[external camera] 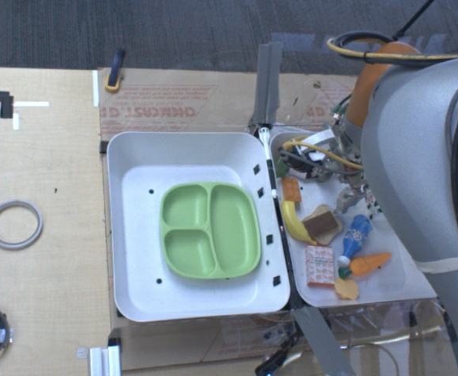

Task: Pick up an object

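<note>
Overhead: arm [416,147] over right bin [405,284]; pincer [352,198] near banana [293,222], brown block [322,225], blue bottle [355,237]; its state can't be told. Nothing lifted yet; pick still to do.

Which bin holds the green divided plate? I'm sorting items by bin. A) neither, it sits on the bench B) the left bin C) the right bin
B: the green plate lies flat inside the left bin, while the banana and bottle lie in the right bin.
</note>
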Tool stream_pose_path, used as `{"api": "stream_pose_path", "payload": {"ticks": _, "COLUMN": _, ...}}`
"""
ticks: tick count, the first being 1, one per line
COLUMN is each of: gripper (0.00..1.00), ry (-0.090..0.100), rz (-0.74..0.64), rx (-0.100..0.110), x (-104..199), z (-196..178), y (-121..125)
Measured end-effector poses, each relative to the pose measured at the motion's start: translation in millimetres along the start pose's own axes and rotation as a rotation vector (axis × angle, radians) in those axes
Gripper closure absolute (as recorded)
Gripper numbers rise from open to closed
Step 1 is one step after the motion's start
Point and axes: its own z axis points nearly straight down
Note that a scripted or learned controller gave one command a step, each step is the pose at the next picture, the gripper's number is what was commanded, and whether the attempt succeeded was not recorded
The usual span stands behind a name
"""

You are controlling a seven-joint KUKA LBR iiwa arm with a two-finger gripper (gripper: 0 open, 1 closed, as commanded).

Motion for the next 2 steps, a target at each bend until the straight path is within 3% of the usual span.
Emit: {"api": "stream_pose_path", "payload": {"ticks": 2, "gripper": 0.00, "ry": 0.000, "rz": 0.000, "rx": 0.000, "x": 0.0, "z": 0.0, "y": 0.2}}
